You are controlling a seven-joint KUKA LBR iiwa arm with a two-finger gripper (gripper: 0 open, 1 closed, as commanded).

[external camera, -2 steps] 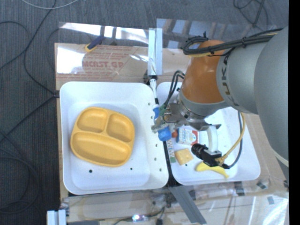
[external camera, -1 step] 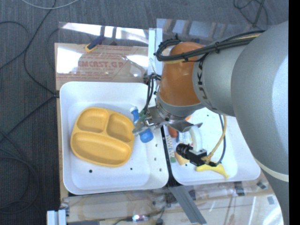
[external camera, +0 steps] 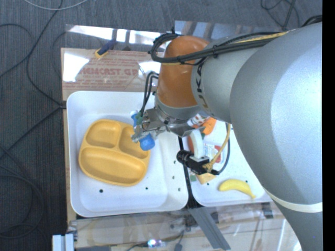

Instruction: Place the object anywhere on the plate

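A yellow three-compartment plate [external camera: 111,151] lies in the left white bin [external camera: 89,203]. My gripper [external camera: 142,132] hangs over the plate's right rim, by the small upper-right compartment. A small blue object [external camera: 147,143] sits at the fingertips, right at the plate's edge, with a green bit [external camera: 137,118] just above it. Whether the fingers clasp the blue object I cannot make out. The orange band [external camera: 180,72] and grey arm cover much of the right side.
The right bin [external camera: 230,197] holds a yellow banana [external camera: 236,187], an orange and white toy [external camera: 201,123] and a few more items partly under the arm. A black cable clip [external camera: 192,162] hangs near the divide between the bins.
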